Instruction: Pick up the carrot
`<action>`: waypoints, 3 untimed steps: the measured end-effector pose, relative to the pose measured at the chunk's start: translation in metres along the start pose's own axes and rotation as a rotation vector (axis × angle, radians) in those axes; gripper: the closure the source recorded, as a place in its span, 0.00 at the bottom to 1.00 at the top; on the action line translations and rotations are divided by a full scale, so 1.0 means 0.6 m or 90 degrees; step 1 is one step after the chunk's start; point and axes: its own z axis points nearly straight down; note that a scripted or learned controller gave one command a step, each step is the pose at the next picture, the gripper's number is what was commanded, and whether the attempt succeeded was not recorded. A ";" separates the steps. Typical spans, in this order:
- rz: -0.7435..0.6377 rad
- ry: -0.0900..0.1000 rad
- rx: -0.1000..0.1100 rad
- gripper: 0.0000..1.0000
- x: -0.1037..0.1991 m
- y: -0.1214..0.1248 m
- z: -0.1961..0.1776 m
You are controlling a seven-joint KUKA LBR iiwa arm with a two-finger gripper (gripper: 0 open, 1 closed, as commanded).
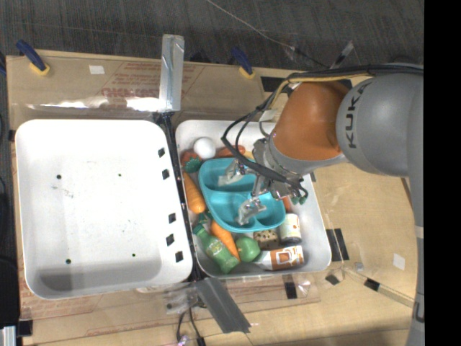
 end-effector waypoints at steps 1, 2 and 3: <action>-0.178 -0.026 0.022 0.00 0.074 0.064 0.000; -0.091 0.003 -0.005 0.00 -0.037 -0.003 0.028; 0.030 -0.008 0.006 0.00 0.033 0.069 0.018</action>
